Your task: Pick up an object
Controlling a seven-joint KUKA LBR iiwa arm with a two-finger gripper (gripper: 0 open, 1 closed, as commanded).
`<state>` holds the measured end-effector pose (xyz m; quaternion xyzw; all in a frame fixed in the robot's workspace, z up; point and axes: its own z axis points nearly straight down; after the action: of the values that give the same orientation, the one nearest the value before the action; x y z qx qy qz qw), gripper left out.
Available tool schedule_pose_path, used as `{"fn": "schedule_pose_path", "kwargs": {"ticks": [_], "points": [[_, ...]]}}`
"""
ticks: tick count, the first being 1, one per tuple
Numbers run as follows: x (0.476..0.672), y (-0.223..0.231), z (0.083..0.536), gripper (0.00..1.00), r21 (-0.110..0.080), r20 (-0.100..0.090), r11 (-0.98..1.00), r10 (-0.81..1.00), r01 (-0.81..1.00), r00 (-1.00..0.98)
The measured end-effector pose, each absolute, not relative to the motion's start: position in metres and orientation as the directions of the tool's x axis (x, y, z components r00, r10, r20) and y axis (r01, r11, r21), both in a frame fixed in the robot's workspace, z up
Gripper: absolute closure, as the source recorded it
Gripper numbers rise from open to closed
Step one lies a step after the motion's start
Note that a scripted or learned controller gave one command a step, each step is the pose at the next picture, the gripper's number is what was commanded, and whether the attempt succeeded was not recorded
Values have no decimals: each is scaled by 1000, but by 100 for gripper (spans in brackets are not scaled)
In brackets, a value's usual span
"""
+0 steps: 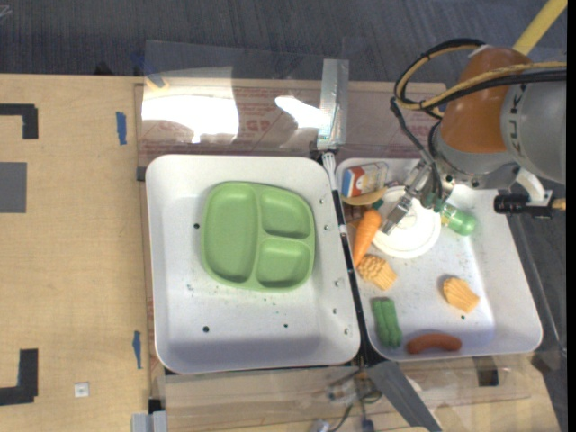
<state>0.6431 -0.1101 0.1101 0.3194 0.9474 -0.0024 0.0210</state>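
Several toy foods crowd the right bin (504,331): a carrot (365,233), a waffle piece (376,272), a green pickle (387,320), a sausage (434,342). The gripper (396,216) hangs low beside the carrot, over a white lid (412,237); whether its fingers are apart or together I cannot tell. A descent here may strike the lid or nudge the carrot against the bin wall, spoiling the grasp.

The grey arm (540,124) is cut off by the right edge. It hides part of the round white plate (412,237) and the small green bottle (459,221). The label on the far white packet (363,183) is too small to read.
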Motion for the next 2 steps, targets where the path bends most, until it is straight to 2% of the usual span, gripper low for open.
{"fn": "schedule_pose_path", "kwargs": {"ticks": [1, 2], "points": [[629, -103, 110, 0, 32, -43, 612, 791, 790, -611], [629, -103, 110, 0, 32, -43, 612, 791, 790, -611]]}}
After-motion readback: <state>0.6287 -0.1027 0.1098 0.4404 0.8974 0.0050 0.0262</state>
